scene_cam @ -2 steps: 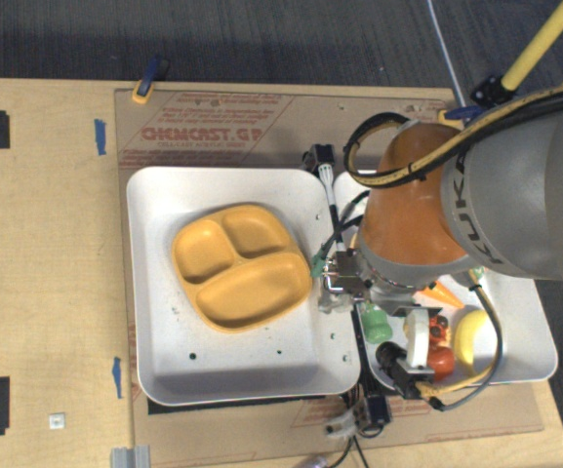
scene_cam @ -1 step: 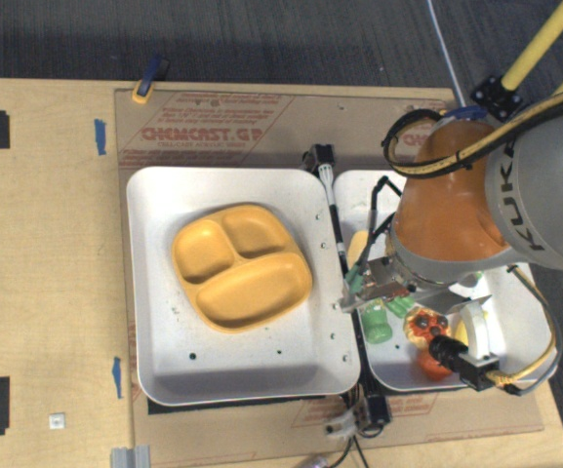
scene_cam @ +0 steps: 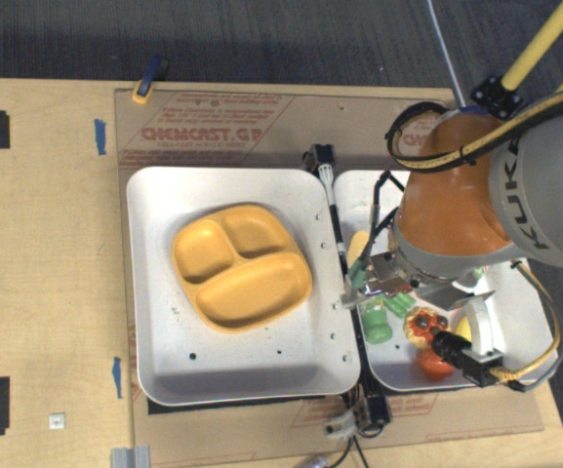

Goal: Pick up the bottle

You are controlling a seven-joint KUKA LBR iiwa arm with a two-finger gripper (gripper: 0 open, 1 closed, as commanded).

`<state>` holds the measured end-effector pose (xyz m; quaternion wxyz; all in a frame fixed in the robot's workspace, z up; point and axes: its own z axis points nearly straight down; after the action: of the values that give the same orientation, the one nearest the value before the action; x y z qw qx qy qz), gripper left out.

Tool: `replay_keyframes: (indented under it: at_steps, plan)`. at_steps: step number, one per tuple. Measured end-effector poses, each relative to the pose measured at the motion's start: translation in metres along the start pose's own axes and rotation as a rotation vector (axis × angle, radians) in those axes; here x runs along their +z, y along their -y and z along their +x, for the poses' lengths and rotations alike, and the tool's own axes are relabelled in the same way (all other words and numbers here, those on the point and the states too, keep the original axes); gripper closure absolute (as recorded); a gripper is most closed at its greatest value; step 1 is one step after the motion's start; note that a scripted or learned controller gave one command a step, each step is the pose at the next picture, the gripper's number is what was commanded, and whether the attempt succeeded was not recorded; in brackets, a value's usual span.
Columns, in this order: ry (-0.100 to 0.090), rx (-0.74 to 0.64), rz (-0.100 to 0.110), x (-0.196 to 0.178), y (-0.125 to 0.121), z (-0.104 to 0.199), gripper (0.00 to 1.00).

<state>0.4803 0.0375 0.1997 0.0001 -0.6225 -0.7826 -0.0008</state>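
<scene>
While the arm (scene_cam: 457, 198) is reaching in from the right and hanging low over the right bin (scene_cam: 527, 305), the camera view is showing the gripper (scene_cam: 377, 286) sitting down among a small heap of items at that bin's left side. What is looking like a green bottle (scene_cam: 377, 318) is lying just beneath and beside the gripper, close to red and orange pieces (scene_cam: 429, 344), though the wrist is hiding much of the heap. Whether the tool is spread or pinching anything cannot be told, so the lift is judged as not yet done. The left bin (scene_cam: 154, 261) is holding a yellow divided plate (scene_cam: 242, 266).
</scene>
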Motion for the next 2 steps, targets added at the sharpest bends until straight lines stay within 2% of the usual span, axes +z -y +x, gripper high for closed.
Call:
replay_keyframes:
  at_steps: [1, 2]
  plan:
    - [-0.001, -0.475, 0.003, 0.015, 0.0, 0.007, 1.0]
    - [0.001, -0.36, -0.001, 0.012, -0.031, 0.051, 1.0]
